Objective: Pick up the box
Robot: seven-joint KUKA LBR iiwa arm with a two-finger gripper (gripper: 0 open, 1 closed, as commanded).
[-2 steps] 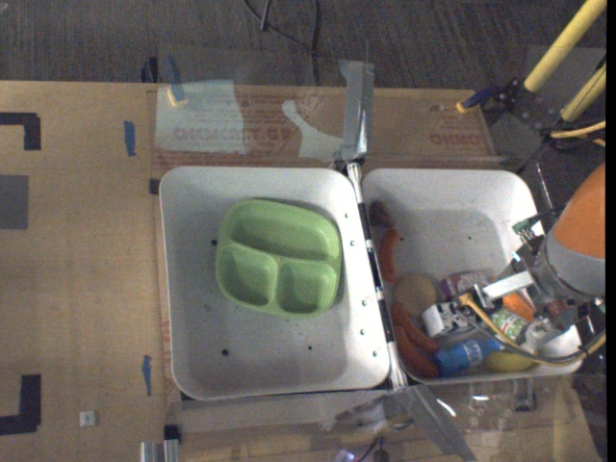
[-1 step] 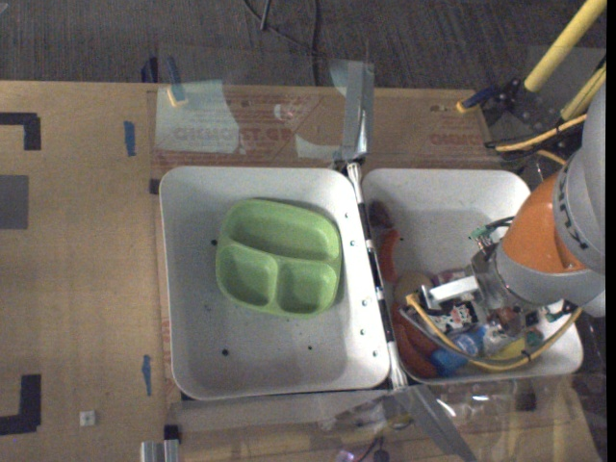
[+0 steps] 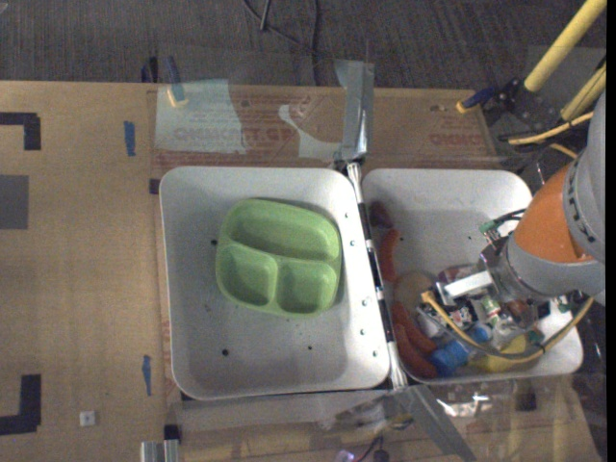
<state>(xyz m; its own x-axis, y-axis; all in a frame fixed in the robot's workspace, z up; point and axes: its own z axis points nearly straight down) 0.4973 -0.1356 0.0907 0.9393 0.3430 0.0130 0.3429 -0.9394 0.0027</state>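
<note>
Many small things lie packed together around the end effector (image 3: 479,306), and this is the main danger I see: it may close on a neighbour in place of the box, or take two things at once and drop one during the lift. The box (image 3: 462,317), as far as I can judge, is the small printed thing just under the end effector, near the front wall of the right bin (image 3: 443,195), the wall that is lower in the view. It is mostly covered, so I am not sure of it. Whether the end effector is apart or together I cannot tell. A grasp could also slip, because other things seem to lie tight against the box.

The right bin holds a long red thing (image 3: 386,248) along its left wall, a second red thing (image 3: 414,352) in the front left corner, a beige thing (image 3: 412,290) between them, and a blue thing (image 3: 449,359) just beside the second red one. The left bin (image 3: 192,335) holds one green plate (image 3: 280,256) with three bare compartments.
</note>
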